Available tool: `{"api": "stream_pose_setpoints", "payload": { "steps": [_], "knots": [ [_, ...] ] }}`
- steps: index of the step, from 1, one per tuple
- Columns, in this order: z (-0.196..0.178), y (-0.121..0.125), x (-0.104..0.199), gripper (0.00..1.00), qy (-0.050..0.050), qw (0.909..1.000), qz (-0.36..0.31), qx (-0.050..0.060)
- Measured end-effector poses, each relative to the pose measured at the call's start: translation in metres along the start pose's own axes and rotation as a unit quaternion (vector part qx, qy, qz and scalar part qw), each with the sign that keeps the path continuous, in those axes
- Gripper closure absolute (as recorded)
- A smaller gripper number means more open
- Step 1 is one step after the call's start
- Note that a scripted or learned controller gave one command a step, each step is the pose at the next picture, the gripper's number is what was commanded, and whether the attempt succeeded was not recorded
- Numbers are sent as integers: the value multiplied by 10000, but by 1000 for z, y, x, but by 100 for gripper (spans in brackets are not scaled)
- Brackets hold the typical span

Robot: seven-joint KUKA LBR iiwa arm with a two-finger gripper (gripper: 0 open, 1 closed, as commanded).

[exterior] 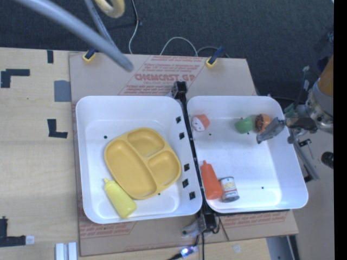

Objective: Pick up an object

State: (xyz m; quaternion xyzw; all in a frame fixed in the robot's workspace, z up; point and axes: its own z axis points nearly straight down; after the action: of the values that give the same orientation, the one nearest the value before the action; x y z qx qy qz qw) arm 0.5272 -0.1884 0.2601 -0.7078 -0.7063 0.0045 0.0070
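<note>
My gripper (277, 130) reaches in over the right rim of the right bin (271, 169), beside a small orange object (262, 122) and a green round object (244, 124). Nothing shows held in it. Further left in that bin lies a red-and-white piece (200, 122). Near its front left corner an orange bottle (210, 181) lies next to a small can (229, 189).
The left bin (89, 145) holds a yellow divided plate (142, 161) and a yellow squeeze bottle (119, 197) at its front left. A black divider (186, 145) runs between the bins. Both bins rest on a cardboard sheet (157, 75). A grey hose (81, 26) crosses the upper left.
</note>
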Motion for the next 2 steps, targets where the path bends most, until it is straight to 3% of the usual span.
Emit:
{"api": "stream_pose_setpoints", "payload": {
  "steps": [1,2],
  "knots": [
    [-5,2,0,0,-12,10000,-17,-46],
    [52,9,9,0,-2,10000,-19,-19]
  ]
}}
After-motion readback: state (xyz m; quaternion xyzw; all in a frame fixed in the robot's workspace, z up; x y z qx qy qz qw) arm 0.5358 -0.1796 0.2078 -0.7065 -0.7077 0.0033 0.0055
